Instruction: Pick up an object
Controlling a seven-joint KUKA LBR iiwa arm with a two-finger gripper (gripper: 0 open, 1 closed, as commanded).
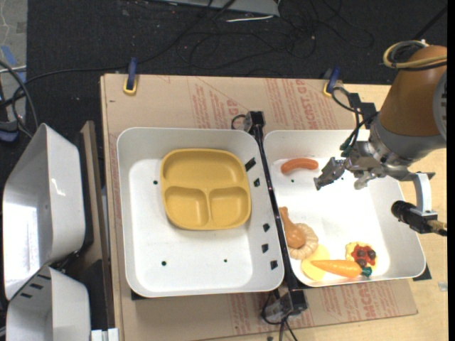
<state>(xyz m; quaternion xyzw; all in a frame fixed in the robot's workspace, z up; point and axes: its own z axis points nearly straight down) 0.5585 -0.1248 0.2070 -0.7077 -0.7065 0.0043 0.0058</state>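
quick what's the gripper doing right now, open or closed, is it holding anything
Gripper: open, fingers spread, holding nothing; it hangs over the right bin, near the sausage.

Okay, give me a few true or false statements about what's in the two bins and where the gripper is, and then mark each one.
1. The yellow divided plate lies in the left bin. True.
2. The sausage lies on the plate. False: it lies in the right bin, near its far edge.
3. The gripper is over the right bin. True.
4. The carrot is between the gripper's fingers. False: it lies at the right bin's near edge, apart from the gripper.
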